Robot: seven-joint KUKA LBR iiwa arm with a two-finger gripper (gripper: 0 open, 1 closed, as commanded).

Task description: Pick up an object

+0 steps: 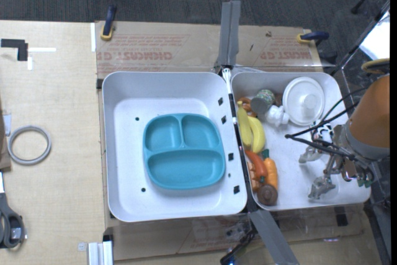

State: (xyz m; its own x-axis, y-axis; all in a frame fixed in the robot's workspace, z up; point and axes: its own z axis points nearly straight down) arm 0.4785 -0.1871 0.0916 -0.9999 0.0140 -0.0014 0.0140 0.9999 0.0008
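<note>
Camera view shows the end effector low in the right bin, fingers spread, gripping nothing; banana unpicked.

The grey KUKA arm with its orange band reaches in from the right edge of the camera view, the wrist angled down and leftward. Black cables run across it toward the left. Its two-finger metal gripper hangs low with both fingers spread apart, one nearer the top of the view, one lower, nothing between them.
</note>
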